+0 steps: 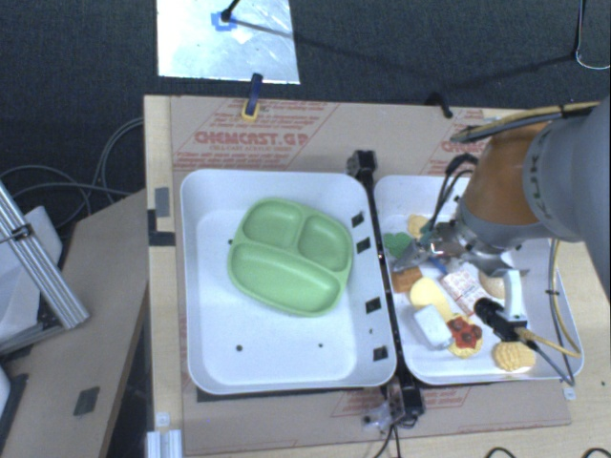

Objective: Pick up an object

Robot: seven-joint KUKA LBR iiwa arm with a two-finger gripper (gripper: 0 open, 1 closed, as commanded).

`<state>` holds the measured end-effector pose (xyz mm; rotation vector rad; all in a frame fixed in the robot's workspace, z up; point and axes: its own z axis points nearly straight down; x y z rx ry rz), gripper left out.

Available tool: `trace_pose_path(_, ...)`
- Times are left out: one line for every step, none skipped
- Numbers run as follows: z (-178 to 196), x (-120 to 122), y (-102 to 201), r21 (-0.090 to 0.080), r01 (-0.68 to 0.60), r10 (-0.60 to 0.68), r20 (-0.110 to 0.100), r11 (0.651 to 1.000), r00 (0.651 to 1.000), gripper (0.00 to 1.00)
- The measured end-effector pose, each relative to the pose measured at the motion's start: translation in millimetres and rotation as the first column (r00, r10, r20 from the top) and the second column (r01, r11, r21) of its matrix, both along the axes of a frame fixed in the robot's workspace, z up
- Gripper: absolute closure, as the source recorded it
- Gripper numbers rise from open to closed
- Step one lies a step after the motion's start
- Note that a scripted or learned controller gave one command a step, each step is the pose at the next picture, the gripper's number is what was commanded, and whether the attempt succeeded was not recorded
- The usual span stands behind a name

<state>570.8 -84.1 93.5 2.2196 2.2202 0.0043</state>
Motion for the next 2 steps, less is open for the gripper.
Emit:
trace_pose_path(14,3,1,0.002,-0.001,0.0,0.009,1.0,1.0,1.0)
trace_pose_path(64,8,-9,-0.002,-0.002,0.002,0.003,1.0,1.0,1.0)
